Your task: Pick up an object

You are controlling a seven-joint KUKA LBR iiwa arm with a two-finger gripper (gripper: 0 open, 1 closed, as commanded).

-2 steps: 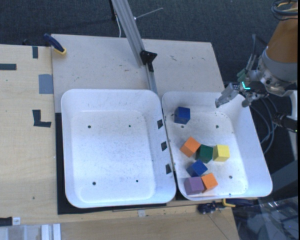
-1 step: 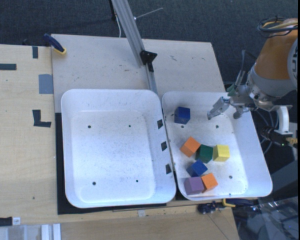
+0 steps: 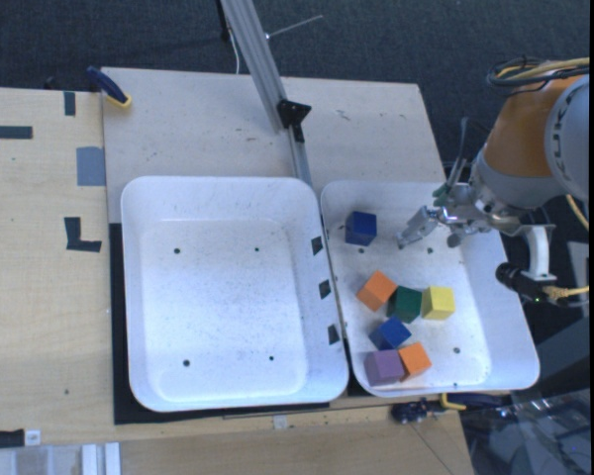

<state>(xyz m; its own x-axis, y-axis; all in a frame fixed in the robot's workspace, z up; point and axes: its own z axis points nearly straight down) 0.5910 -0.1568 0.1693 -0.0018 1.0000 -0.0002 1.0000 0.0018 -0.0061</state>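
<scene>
The blue cube is sitting in the right bin, just left of the gripper, which is hovering with fingers spread and nothing between them. Lower down, matte blocks are clustering (orange, green, yellow, blue, purple, orange).

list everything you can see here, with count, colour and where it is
bins: 2, white, side by side on the bench
blue cubes: 2, one alone at the right bin's far side, one in the cluster
orange cubes: 2, right bin, at the cluster's far and near ends
green cube: 1, right bin, between orange and yellow
yellow cube: 1, right bin, right of the green
purple cube: 1, right bin, near edge
arm: 1, grey and orange, at the right
end effector: 1, metal, above the right bin, right of the lone blue cube
</scene>
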